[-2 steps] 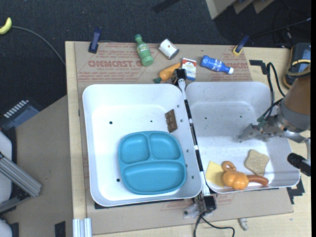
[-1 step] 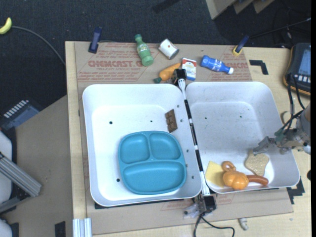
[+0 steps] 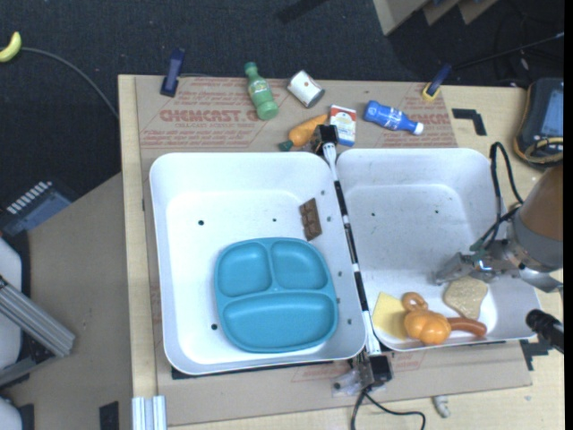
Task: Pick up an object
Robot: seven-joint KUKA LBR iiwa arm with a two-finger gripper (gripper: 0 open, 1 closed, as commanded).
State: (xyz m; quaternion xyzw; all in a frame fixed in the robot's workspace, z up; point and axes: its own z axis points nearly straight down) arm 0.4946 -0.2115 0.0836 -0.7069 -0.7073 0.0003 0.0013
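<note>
White bins side by side on the surface (image 3: 134, 240): left bin (image 3: 179, 240) holds a blue divided plate (image 3: 273, 294) and a small brown chocolate piece (image 3: 310, 219) by its right wall. Right bin (image 3: 421, 204) has a yellow cheese wedge (image 3: 386, 314), an orange pretzel-shaped toy (image 3: 428, 322) and a tan bread slice (image 3: 466, 297) in its near corner. Gripper (image 3: 470, 267) sits low just above the bread slice, fingers spread, nothing between them. Behind the bins: green bottle (image 3: 261, 92), blue bottle (image 3: 392, 117), white can (image 3: 305, 88), small carton (image 3: 342, 124).
</note>
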